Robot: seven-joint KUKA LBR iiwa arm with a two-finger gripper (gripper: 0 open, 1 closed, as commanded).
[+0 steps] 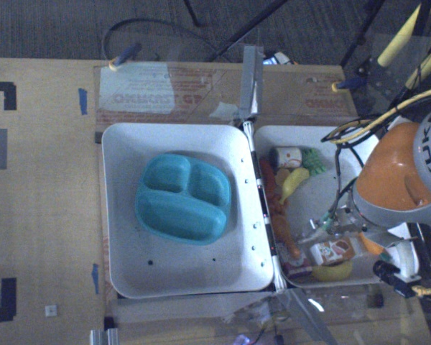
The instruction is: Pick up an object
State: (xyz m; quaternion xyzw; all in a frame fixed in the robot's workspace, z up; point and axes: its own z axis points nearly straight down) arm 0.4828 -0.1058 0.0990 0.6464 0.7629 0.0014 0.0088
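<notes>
Matte white bin (pixel 122 214), glossy teal sectioned plate (pixel 183 198), curved banana (pixel 294 181)

A teal divided tray (pixel 183 207) lies in the left bin (pixel 122 192).

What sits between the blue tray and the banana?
In the camera view, the bins' adjoining walls and a red-orange strip lie between the blue tray and the banana.

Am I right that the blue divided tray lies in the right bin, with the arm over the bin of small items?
Not quite. The camera view shows the blue divided tray in the left bin, not the right one. The rest holds: the arm is over the right bin, which holds the small items.
</notes>
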